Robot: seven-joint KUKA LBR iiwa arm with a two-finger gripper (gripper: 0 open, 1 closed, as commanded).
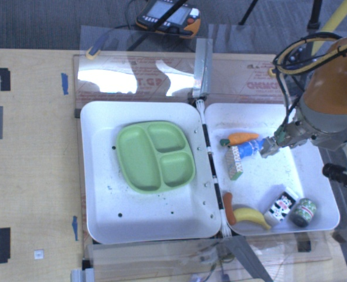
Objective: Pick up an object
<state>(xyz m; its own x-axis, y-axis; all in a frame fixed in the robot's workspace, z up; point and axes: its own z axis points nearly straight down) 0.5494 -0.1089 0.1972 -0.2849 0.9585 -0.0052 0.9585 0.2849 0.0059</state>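
My gripper (270,147) hangs low over the right bin (314,175), near its upper middle. Its tip sits at the right end of a small blue bottle (249,148) that lies on its side; whether it touches the bottle is unclear. Just above the bottle lies an orange toy carrot (242,138) with a green top. Below it is a striped packet (235,163). Along the bin's front edge are a yellow banana (250,216), a reddish sausage (228,203), a black-and-white box (281,206) and a dark green can (303,211).
The left bin (97,175) holds a green divided plate (156,155). The arm's grey body and orange band (332,87) with cables stand over the right bin's far right corner. A metal divider (202,69) rises behind the bins.
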